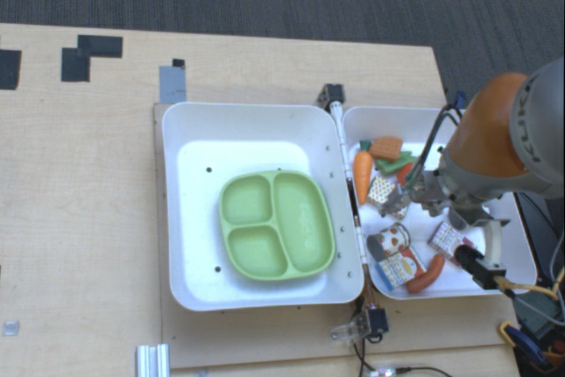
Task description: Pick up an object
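The right bin (521, 265) holds several small objects. An orange carrot (362, 175) lies along its left wall, with an orange block (386, 147) and a green piece (399, 162) behind it. A checkered packet (380, 190) lies beside the carrot. A printed packet (400, 260) and a red sausage (426, 275) lie near the front, and a second checkered packet (444, 236) lies to their right. My gripper (403, 199) hangs low over the middle of this bin, just right of the first checkered packet. The wrist hides what lies under it.
The left bin (190, 190) holds a green divided plate (276, 225). The grey arm with its orange band (490, 137) covers the right bin's back right part. Cables (521, 335) trail off the bench at the front right. Black tape marks (88, 57) sit at the far left.
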Tool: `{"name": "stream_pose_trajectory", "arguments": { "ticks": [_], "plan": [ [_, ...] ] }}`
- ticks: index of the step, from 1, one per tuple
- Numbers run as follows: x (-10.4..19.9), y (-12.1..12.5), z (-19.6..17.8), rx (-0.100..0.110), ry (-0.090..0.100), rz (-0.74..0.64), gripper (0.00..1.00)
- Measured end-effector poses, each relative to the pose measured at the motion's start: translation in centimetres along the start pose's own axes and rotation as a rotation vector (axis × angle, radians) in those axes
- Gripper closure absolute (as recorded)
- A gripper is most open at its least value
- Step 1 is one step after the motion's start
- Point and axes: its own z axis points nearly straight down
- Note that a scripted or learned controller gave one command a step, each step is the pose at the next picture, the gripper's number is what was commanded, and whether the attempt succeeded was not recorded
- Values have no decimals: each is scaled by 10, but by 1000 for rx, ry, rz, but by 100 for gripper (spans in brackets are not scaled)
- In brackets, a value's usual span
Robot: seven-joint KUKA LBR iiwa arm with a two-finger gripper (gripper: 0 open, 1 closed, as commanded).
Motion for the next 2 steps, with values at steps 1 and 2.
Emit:
{"name": "stream_pose_trajectory", "arguments": {
  "ticks": [1, 2],
  "plan": [
    [-10, -37, 31, 9, 0, 4, 0],
    [-10, -35, 20, 3, -1, 3, 100]
  ]
}}
